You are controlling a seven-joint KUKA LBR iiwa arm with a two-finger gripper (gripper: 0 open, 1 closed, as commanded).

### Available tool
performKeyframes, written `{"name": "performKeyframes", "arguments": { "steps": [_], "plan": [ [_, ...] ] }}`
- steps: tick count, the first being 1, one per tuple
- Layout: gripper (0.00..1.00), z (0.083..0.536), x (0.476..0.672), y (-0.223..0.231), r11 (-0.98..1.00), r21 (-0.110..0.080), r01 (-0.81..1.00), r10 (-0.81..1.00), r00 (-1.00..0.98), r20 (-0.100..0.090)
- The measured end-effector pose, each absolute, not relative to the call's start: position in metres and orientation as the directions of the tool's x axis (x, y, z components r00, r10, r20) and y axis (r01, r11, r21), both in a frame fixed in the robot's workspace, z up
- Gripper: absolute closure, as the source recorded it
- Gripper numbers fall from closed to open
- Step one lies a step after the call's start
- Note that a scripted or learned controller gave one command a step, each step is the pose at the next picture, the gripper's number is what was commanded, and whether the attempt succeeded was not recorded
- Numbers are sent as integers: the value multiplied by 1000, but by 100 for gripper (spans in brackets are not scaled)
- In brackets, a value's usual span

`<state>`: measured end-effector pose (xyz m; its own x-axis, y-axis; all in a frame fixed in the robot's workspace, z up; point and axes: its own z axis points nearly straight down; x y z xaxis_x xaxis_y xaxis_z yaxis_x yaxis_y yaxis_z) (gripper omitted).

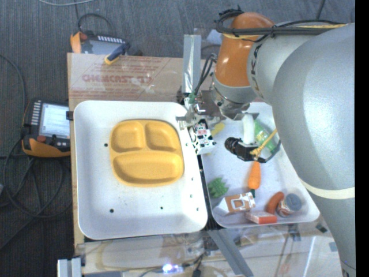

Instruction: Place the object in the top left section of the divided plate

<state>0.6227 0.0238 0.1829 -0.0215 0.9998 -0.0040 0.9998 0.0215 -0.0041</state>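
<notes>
- Yellow divided plate (147, 153) sits in the left bin (92, 212).
- Pincer (198, 126) hangs just right of the plate, over the bins' shared edge.
- Its grip: blurred, can't tell.
- Carrot (253, 175) lies well right of the plate.

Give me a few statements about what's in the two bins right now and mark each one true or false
1. The yellow divided plate lies in the left bin. True.
2. A carrot sits in the plate's top left section. False: the plate's sections hold nothing, and the orange carrot lies in the right bin.
3. The gripper is near the rim where the two bins meet. True.
4. The green leafy piece rests on the plate. False: it lies in the right bin, near its left wall.
5. The plate has three sections, two small ones above one long one. True.
</notes>
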Motion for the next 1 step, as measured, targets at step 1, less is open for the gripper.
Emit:
{"name": "performKeyframes", "arguments": {
  "steps": [1],
  "plan": [
    [100,214,661,64,101,-2,995,995,-101,-5]
  ]
}}
